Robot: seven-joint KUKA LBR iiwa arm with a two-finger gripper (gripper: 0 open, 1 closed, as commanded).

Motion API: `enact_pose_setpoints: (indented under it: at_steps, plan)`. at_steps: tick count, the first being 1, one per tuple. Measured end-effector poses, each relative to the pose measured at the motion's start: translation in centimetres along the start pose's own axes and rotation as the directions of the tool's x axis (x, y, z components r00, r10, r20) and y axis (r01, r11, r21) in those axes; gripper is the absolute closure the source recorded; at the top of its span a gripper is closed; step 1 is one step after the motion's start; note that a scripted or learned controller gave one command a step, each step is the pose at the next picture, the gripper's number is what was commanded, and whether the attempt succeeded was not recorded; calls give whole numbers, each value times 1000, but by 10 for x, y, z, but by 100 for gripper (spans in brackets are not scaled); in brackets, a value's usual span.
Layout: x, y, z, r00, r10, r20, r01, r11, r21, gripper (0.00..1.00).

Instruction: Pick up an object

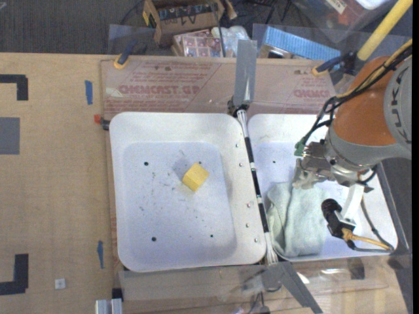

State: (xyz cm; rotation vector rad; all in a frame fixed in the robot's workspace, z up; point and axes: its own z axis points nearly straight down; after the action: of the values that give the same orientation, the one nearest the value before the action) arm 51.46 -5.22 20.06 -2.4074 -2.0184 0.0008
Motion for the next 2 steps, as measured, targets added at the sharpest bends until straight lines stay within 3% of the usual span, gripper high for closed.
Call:
enact_pose_setpoints:
  at_steps: [1,2]
  plan:
    - [-67,14,110,929,371,-5,-371,928,-10,100]
    - [-87,-20,-7,1000,-23,0,23,1000,-1,100]
